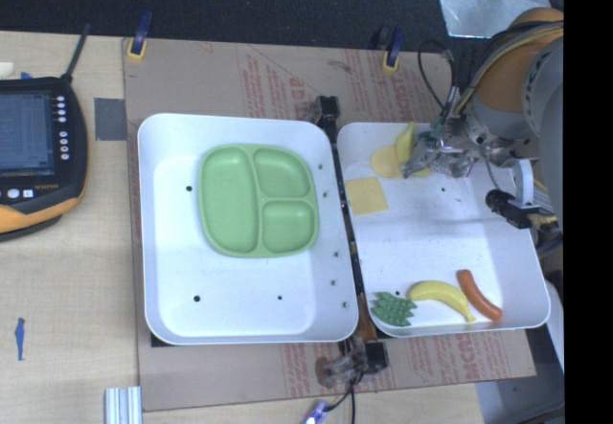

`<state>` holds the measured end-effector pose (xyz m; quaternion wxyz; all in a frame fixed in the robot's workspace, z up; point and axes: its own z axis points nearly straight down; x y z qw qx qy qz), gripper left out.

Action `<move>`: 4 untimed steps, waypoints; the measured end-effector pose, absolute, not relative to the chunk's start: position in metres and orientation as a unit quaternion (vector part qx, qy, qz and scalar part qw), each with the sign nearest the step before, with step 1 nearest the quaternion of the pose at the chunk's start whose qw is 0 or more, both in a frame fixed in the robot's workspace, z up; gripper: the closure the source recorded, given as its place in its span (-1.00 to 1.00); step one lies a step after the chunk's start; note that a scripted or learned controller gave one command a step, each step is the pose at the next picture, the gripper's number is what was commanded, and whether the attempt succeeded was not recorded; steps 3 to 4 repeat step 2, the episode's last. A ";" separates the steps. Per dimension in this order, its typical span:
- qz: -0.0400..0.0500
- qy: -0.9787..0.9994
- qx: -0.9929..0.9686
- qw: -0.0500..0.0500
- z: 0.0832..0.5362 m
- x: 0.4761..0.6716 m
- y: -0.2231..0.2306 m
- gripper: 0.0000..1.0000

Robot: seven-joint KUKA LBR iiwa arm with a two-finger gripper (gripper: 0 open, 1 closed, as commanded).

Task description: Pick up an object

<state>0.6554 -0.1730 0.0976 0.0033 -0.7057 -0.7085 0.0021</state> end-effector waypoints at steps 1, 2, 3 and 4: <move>0.001 -0.709 -0.706 0.002 0.092 0.656 -0.156 -1.00; 0.002 -0.710 -0.704 0.003 0.103 0.656 -0.156 1.00; 0.002 -0.710 -0.704 0.003 0.103 0.656 -0.156 1.00; 0.002 -0.710 -0.704 0.003 0.103 0.656 -0.156 1.00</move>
